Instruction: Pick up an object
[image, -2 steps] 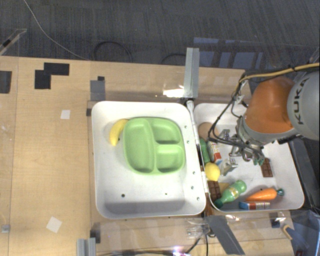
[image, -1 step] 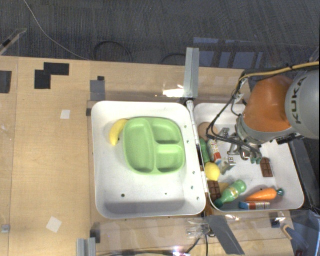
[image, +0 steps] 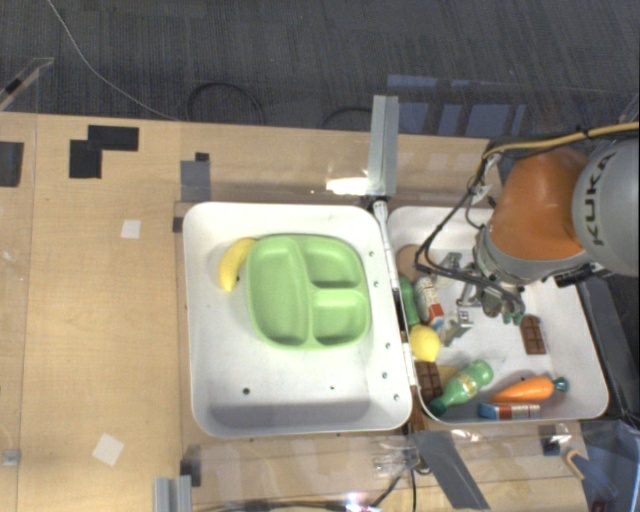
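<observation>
Over the right bin (image: 590, 350) I have the gripper (image: 478, 303) low among the clutter; I cannot tell its state. Just left of it sits a small bottle (image: 428, 298), with a lemon (image: 425, 343) below that. Nearer me lie a green bottle (image: 465, 385) and a carrot (image: 523, 389). I judge this the approach step: next I must settle onto one item and close.

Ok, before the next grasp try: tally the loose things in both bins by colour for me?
Yellow: 2 (banana, lemon)
Green: 2 (divided tray, green bottle)
Orange: 1 (carrot)
Brown: 2 (chocolate bar, second bar)
Total: 7 clearly told; some small items by the gripper are too cluttered to sort.
</observation>
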